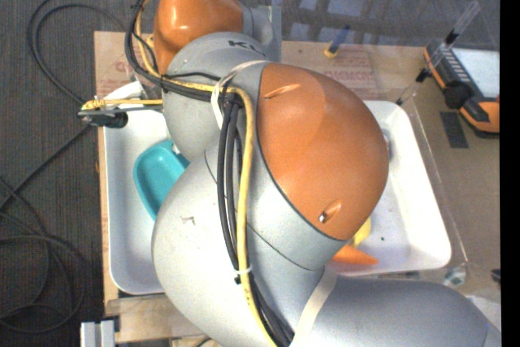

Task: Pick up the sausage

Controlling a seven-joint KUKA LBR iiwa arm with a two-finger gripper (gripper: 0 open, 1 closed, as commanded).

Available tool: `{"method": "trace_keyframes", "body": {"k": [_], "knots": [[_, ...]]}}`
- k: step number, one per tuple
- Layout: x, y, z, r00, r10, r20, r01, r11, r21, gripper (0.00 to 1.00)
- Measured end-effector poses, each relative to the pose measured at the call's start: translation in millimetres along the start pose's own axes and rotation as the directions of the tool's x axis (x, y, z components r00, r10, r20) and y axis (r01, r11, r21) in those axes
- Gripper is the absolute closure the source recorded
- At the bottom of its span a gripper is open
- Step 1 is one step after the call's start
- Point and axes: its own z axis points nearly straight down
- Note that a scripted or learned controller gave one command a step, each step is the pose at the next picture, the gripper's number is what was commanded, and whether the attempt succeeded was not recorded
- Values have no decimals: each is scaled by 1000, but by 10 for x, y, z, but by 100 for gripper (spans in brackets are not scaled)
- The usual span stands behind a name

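The grey and orange arm [276,175] covers most of both bins and hides much of what lies in them. A teal, scoop-shaped object [157,172] lies in the left bin [122,256], partly under the arm. An orange piece [355,257] and a bit of yellow [362,233] peek out from under the arm in the right bin [422,199]. I cannot pick out a sausage among these.
Black and yellow cables run along the arm, and a black connector [104,117] sticks out over the left bin's far corner. Orange and black tools [467,93] lie on the bench at the right. Cables trail on the floor at the left.
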Motion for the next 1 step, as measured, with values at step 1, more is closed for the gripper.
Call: {"method": "trace_keyframes", "body": {"k": [1], "knots": [[-413, 151, -1063, 970, -244, 5, 244, 970, 4, 100]]}}
